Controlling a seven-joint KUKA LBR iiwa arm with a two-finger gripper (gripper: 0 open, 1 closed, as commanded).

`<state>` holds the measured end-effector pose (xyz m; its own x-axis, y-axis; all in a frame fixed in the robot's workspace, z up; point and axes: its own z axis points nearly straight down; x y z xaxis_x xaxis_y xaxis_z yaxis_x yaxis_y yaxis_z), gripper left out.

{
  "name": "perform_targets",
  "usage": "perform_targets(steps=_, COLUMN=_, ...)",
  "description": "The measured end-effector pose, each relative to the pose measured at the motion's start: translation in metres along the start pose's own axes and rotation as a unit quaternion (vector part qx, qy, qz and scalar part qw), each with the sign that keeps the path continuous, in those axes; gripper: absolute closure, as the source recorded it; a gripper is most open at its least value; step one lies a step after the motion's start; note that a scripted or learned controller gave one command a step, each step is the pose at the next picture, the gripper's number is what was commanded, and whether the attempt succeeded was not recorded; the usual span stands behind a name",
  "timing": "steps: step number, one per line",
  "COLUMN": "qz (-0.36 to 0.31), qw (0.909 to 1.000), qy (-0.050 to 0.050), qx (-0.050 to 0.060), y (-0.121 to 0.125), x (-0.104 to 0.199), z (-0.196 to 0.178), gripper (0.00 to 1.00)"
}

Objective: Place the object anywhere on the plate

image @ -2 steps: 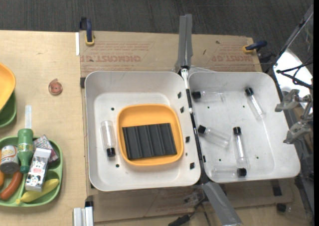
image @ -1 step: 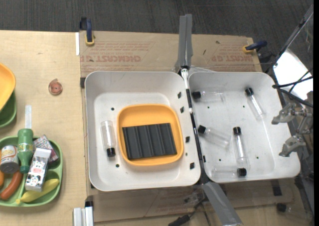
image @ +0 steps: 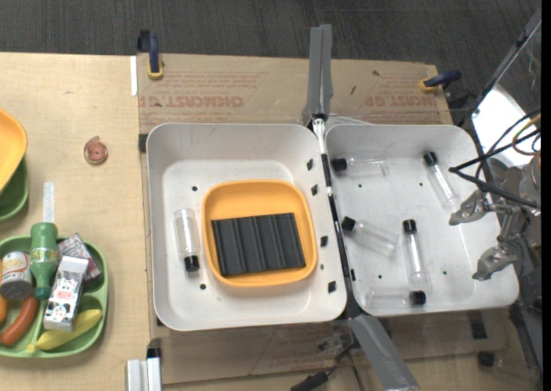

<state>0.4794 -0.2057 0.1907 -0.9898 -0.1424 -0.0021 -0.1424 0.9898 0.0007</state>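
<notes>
The two-finger metal gripper [image: 484, 240] hangs over the right white bin's [image: 392, 144] right edge, jaws spread and holding nothing. A black ridged block [image: 257, 243] lies on the orange square plate [image: 256, 196] in the left white bin [image: 172, 165], with a clear black-capped tube [image: 186, 238] just beside the plate.

At your far left, a green tray [image: 86, 329] holds toy food, including a green bottle [image: 43, 253]. A pink ring [image: 95, 152] lies on the wood above it, and blue clamps [image: 148, 46] grip the cardboard.

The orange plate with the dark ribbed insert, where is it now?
The orange plate lies in the middle of the left white bin in the camera view, with a clear black-capped tube just to its left.
</notes>
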Motion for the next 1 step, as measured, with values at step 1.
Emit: perform_targets(steps=1, qz=-0.168, qw=0.9857, qy=-0.003, qx=0.001, y=-0.0282, x=-0.0923, z=-0.0485, gripper=0.00)
